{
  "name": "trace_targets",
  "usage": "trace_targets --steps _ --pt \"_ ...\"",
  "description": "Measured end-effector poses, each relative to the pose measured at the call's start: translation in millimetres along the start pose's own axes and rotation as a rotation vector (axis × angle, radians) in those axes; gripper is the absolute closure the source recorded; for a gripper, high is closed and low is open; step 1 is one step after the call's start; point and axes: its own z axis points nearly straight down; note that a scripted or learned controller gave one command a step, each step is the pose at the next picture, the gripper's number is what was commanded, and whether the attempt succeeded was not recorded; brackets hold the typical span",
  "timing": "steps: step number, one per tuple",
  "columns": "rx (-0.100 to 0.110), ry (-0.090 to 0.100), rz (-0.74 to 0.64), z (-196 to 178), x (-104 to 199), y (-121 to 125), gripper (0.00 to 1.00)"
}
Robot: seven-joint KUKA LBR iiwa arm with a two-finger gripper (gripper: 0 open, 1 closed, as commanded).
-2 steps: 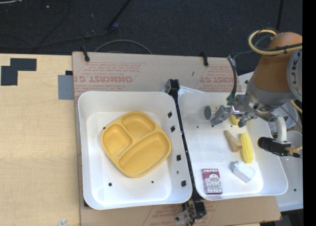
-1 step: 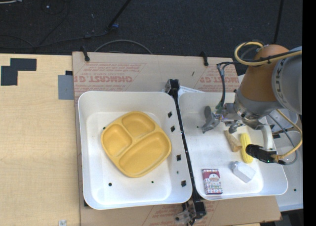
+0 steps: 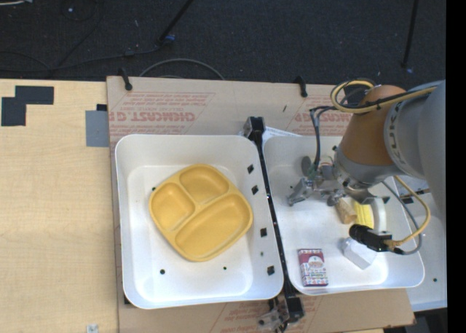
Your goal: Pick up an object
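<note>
A yellow plastic plate with three compartments (image 3: pixel 200 211) lies flat and upright in the middle of the left white bin (image 3: pixel 145 273). A small red-and-white box (image 3: pixel 312 266) lies flat at the near edge of the right white bin (image 3: pixel 291 160). A partly hidden yellow object (image 3: pixel 363 216) lies farther right.

cam: single, fixed above bench (image 3: pixel 58 215) | faces down, slanted | frames left bin (image 3: pixel 145 273), right bin (image 3: pixel 291 157) | mid distance

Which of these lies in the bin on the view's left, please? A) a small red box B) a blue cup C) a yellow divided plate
C: the yellow divided plate sits in the left bin; the small red box is in the right bin.
</note>
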Motion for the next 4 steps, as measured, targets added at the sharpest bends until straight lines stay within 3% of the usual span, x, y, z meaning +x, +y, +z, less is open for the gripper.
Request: trace_targets --steps 1,3,4 --pt "-0.002 0.0 0.003 -12.9 -0.9 0.6 1.0" --pt "-0.007 -0.002 -0.001 -120.7 -5.7 7.7 1.0" --pt "-0.006 -0.001 -0.002 -156.6 -6.6 8.1 1.0"
